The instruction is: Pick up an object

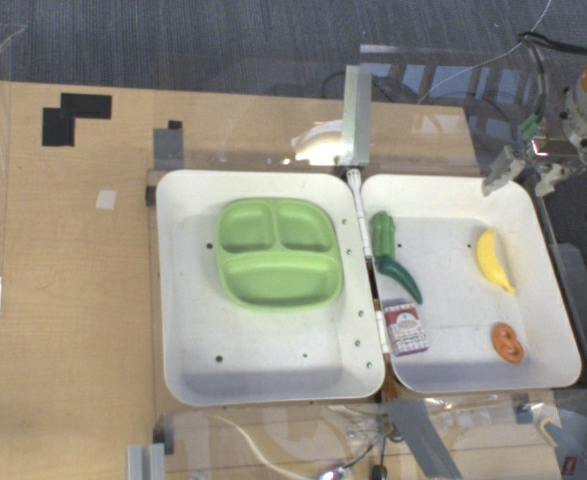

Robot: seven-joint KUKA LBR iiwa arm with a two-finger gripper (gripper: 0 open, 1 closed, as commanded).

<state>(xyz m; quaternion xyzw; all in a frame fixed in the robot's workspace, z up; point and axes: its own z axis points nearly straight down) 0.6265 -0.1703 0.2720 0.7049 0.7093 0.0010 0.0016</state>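
Note:
The right bin (453,366) holds a yellow banana (494,260), a green pepper (388,258) lying along the divider, a small red and white box (404,330) and an orange pretzel-shaped toy (507,342). My gripper (525,176) hangs over the far right corner of this bin, above and behind the banana. Its two fingers (499,172) stand apart with nothing between them. The arm's wrist reaches in at the upper right edge of the view.
A green divided plate (277,252) lies in the left bin (188,298). A metal post (357,118) rises behind the divider between the bins. Cables and dark floor lie beyond the bench at the upper right.

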